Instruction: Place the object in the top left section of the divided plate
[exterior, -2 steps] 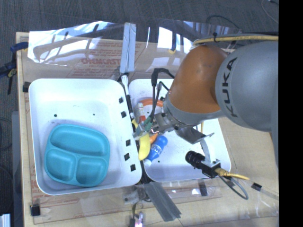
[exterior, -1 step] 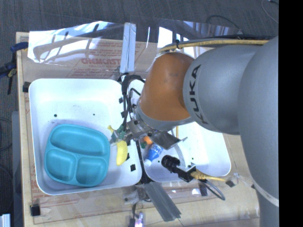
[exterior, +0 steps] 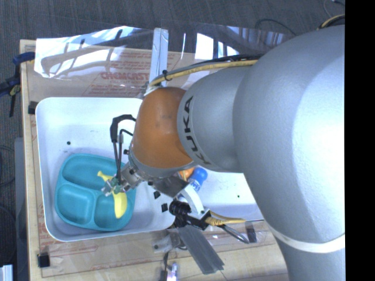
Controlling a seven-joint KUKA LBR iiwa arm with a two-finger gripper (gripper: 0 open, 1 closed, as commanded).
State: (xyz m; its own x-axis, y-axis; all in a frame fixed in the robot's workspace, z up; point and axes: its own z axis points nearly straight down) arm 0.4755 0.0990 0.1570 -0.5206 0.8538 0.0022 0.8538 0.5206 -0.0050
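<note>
arm over the plate, banana on its right side

the grey arm (exterior: 263,133) fills the right of the view and reaches left and down over the left bin (exterior: 47,127), its orange band (exterior: 158,133) sitting above the plate (exterior: 73,201). the pincer (exterior: 115,187) is at the end of the wrist, low over the right part of the plate. it is small and partly hidden by the wrist, so whether it is spread or closed, and whether it grips anything, cannot be told.

the teal plate lies in the lower left of the left bin, its sections showing as shallow hollows. a yellow banana (exterior: 119,204) lies on the plate's right side, just under the pincer, with a thin yellow end pointing up and left near the pincer's tip. whether the two touch is not clear. the banana is in a right-hand section, not the upper left one, which shows bare teal.

a blue and white item (exterior: 198,178), with a bit of orange beside it, peeks out from under the arm at the edge of the right bin (exterior: 234,201). a black cable (exterior: 117,130) loops beside the band. both bins rest on the surface (exterior: 88,69), under clear sheeting at the top.
</note>
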